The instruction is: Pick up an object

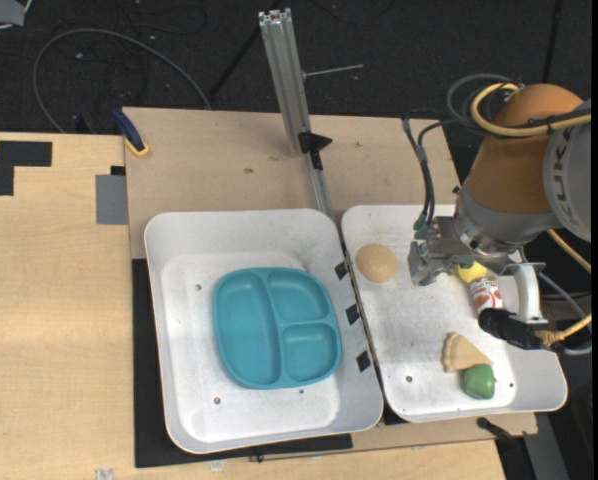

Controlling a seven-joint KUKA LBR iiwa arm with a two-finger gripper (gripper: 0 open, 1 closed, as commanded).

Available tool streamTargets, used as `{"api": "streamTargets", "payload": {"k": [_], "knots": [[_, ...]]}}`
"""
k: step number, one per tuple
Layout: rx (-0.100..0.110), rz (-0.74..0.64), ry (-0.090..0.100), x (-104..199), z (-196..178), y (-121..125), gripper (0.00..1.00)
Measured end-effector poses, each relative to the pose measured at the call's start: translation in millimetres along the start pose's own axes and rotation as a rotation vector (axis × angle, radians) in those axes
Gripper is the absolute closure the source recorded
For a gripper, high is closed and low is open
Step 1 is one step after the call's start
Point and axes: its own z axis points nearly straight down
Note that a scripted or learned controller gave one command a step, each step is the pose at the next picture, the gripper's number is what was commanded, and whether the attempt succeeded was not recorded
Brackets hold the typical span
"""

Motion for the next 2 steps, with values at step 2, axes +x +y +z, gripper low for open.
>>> {"api": "streamTargets", "payload": {"k": [2], "knots": [[-0.002,0.000,-0.003,116.0,-1.6,-9.9,1.00]]}}
